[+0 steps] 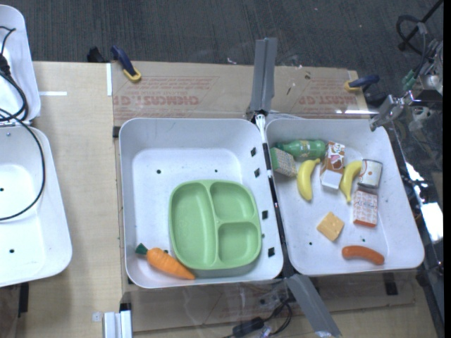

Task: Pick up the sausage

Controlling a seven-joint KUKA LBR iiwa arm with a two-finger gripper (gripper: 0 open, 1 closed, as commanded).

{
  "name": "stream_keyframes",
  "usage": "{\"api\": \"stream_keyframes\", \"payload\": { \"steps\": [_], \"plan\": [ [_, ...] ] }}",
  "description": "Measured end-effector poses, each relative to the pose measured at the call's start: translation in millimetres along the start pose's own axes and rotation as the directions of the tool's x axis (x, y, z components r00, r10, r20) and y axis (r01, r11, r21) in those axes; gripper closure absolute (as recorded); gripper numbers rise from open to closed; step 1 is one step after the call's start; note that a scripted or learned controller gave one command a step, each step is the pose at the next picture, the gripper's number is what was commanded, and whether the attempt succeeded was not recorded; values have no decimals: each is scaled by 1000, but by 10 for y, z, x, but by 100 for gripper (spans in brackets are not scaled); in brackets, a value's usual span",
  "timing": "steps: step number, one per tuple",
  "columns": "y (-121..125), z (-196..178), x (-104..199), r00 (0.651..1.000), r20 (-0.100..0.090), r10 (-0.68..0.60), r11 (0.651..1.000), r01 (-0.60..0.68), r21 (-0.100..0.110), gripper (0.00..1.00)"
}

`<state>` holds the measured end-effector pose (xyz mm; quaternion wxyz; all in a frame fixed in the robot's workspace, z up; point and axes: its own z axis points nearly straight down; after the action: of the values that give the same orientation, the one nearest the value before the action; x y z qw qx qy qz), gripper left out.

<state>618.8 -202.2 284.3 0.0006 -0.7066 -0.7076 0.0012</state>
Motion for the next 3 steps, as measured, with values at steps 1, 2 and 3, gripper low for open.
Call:
{"api": "stream_keyframes", "payload": {
  "steps": [1,2,3],
  "plan": [
    [-1040,1000,185,971,-1,-237,971,237,0,0],
    [-1383,1882,3,940,8,-342,940,342,-10,0],
    [-1369,1869,73,672,18,-740,672,741,-6,0]
  ]
}}
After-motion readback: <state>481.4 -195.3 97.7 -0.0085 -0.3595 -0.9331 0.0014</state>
